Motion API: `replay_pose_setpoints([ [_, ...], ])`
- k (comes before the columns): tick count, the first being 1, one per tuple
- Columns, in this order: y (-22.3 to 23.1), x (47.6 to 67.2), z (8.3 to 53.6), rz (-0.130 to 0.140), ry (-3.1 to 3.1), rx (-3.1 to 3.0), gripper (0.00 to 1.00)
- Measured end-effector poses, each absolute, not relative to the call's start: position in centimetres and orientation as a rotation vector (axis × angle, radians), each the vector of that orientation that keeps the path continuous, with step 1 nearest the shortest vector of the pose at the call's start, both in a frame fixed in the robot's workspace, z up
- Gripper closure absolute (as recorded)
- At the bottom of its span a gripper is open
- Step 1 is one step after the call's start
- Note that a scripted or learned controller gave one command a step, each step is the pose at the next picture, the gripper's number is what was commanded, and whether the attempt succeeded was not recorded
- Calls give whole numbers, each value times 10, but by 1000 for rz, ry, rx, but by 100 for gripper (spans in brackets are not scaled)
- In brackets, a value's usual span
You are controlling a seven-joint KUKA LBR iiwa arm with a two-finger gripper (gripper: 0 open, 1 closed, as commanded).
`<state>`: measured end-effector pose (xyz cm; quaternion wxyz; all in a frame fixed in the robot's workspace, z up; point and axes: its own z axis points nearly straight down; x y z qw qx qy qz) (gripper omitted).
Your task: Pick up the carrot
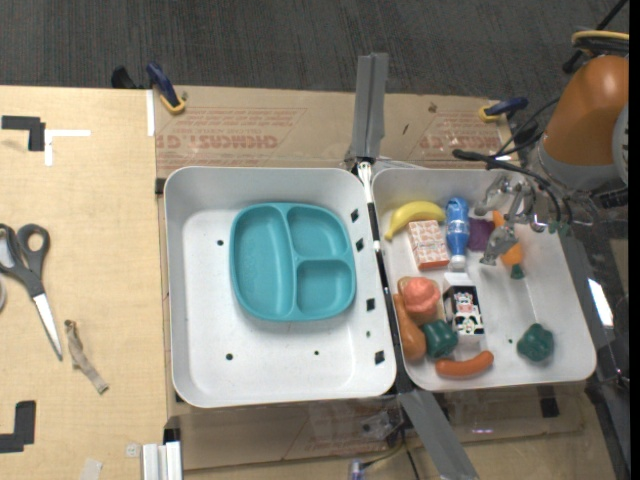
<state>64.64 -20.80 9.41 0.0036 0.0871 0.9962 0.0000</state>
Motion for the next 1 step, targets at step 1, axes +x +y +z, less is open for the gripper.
replay_pose_setpoints([
  [1, -208, 649, 106, -3, 3115, 270, 100],
])
